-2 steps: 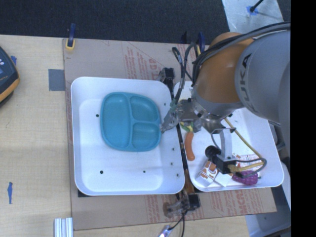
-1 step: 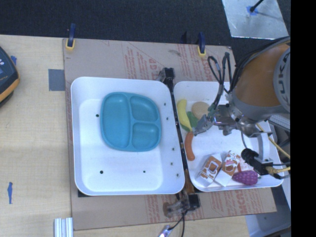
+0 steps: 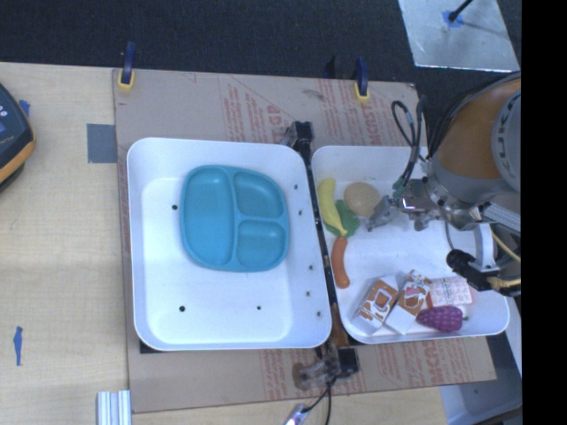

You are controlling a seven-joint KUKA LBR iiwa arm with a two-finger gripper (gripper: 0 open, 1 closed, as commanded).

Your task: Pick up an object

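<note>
Potato [image 3: 361,197] lies in the right bin [image 3: 390,335], touching the banana [image 3: 329,206] and just beside the gripper [image 3: 387,212], whose spread fingers grasp nothing. Closing from here may only nudge it: it looks round, crowded by neighbours, and likely to roll aside.

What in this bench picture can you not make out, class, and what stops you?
- Gripper fingers: too small and blurred to tell their state.
- Arm: cut off by the right edge.
- Packets: print too small to read.
- Yellow device: cut off at the left edge.
</note>
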